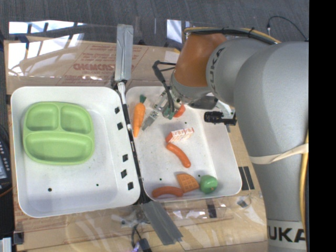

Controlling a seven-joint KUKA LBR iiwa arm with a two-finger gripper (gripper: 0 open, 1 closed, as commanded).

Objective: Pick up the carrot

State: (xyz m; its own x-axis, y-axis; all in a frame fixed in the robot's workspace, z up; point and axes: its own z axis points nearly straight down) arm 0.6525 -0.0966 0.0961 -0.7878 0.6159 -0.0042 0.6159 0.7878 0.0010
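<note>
My jaws [157, 113] hang low in the right-hand shallow white plastic bin [223, 156], just beside the orange carrot with its green stalk [138, 118], and whether they are spread or clenched I cannot tell from this angle, so I claim no hold on anything. The carrot lies nearly upright in the view against the bin's left wall, close to the black-clipped divider [128, 140], stalk end toward the far rim. To do this well I judge I need to slide left until the carrot's body sits squarely between my tips, line them across its narrow width rather than along it, and come down gently; that wall leaves little room on one side, so a tip could catch the rim or nudge the carrot away. Counting now: one carrot, two reddish sausages [178, 155], one red-and-white striped block [180, 135], one orange waffle-patterned wedge [187, 182], one round green fruit [209, 183], one small red piece [179, 111] tucked under my wrist. Over in the left bin [31, 198], one green three-compartment plastic tray [58, 132]. Two bins on the tabletop.
</note>
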